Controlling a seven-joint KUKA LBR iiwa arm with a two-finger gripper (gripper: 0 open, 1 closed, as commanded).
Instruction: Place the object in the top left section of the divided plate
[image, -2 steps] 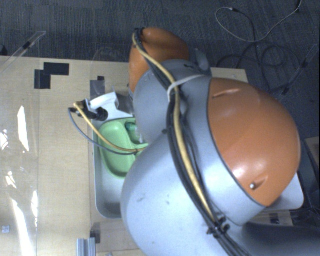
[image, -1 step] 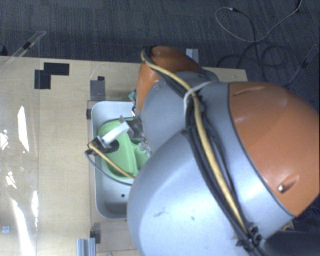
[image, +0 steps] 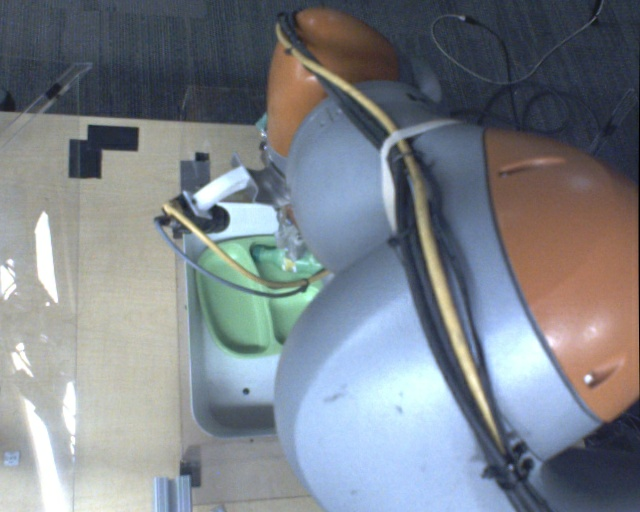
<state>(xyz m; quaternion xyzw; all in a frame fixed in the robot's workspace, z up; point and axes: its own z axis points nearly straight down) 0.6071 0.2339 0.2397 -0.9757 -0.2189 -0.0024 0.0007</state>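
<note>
My arm (image: 450, 300) is looming over the white bin (image: 215, 400), my end effector (image: 290, 250) hanging above the green divided plate (image: 235, 310); its grip I cannot tell.

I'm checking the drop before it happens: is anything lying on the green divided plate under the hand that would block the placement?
On the part of the green divided plate that shows, nothing lies in the sections. The arm covers the rest of the plate, and the hand is too hidden to tell what it carries.

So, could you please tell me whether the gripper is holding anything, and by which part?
It cannot be told: the grey arm hides the gripper's tips above the light green divided plate.
</note>
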